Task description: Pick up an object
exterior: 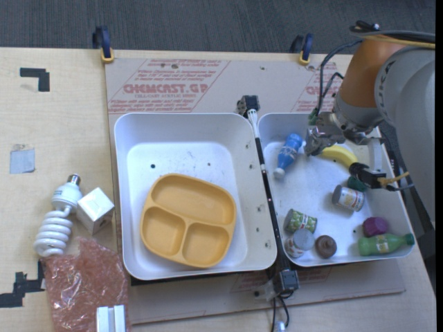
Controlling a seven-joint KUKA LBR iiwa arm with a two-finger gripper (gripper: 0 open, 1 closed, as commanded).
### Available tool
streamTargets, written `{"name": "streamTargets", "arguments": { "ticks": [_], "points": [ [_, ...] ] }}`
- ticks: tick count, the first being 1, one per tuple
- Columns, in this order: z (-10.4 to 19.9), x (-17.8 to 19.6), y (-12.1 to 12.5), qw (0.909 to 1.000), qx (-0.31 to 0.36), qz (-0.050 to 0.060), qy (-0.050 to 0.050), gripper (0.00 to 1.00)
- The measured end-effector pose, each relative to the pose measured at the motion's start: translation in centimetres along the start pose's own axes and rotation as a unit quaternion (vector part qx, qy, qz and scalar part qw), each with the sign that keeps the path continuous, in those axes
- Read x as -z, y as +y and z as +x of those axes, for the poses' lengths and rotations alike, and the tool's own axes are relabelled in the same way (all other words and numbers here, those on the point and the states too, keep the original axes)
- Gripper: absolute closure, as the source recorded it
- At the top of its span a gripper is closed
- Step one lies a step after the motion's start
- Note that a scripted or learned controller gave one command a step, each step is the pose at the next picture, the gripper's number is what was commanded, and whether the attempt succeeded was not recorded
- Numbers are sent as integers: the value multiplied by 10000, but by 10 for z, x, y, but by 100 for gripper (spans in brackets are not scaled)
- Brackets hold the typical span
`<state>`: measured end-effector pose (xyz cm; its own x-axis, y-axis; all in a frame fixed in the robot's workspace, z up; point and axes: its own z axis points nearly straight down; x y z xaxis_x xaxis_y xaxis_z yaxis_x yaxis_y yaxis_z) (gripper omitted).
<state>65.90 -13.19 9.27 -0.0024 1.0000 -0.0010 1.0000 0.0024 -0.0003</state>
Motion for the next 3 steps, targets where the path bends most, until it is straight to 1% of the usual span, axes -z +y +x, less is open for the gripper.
{"name": "streamTargets", "arguments": {
  "ticks": [1,2,3],
  "points": [
    [21,0,0,10000,-1,1,0,0],
    [-43,0,0,10000,-8,-12,-5,0],
    [-44,11,1,10000,2,-23,-15,100]
  ]
}}
